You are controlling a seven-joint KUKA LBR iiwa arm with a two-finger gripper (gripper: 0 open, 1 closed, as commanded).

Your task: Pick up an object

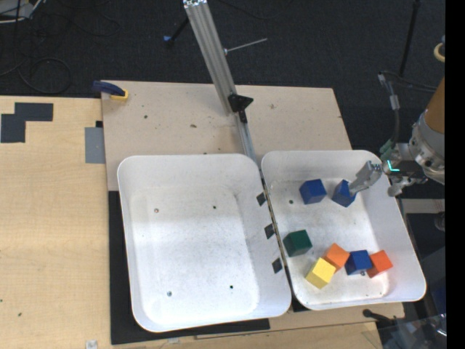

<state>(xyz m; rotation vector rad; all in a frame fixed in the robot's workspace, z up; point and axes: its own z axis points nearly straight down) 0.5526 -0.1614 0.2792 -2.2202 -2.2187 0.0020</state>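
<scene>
Gripper (357, 186) sits in the right bin (407, 257); fingers touch a tilted blue block (343, 193), whether clenched or released cannot be told. Risk: the block slips, resting askew. A second blue cube (312, 191) lies just beyond it.

We saw our arm (436, 133) as a stout rounded body at the picture's right edge, its upper part a tan-orange band and the part beneath it pale grey with a ribbed, ring-like collar. Below that collar sat a darker wrist block with small black fittings, and on it we noticed a tiny teal-green light or marking. A thin dark cable ran up from the wrist toward a slim grey rod. Our gripper (361, 182) was slender and light grey metal, with a lighter, shiny patch near its base.
</scene>
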